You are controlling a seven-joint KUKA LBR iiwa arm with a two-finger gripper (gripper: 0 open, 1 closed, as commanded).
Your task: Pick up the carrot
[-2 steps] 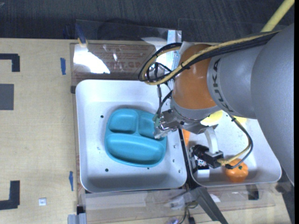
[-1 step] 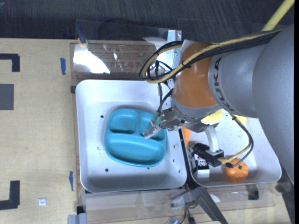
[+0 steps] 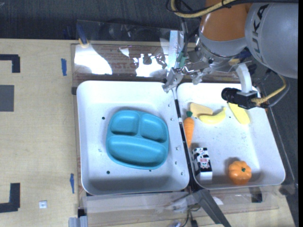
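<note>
The carrot (image 3: 188, 130) is small and orange with a green top. It looks smooth, like a plastic toy. It lies in the right bin (image 3: 270, 145), tight against that bin's left wall, with its green end pointing to the back.

Just beside the carrot's top is a yellow wedge (image 3: 200, 109), and a curved yellow banana (image 3: 213, 117) touches it. Another yellow piece (image 3: 239, 112) lies further right. Near the front of the bin stands a little black and white box (image 3: 202, 162) with a cow on it. A round orange pumpkin (image 3: 239, 171) with a green stem sits to its right.

The left bin (image 3: 90, 126) is white and smooth. It holds a shiny blue plate (image 3: 137, 138) with three parts.

The gripper (image 3: 176, 77) is a thin metal thing at the back, over the spot where the two bins meet. It is well apart from the carrot. It is too small and tangled with wires to tell if it is clenched or released. Nothing can be seen between its tips.

The big grey and orange arm (image 3: 236, 18) is cut off at the top and hides the back right corner of the right bin.
</note>
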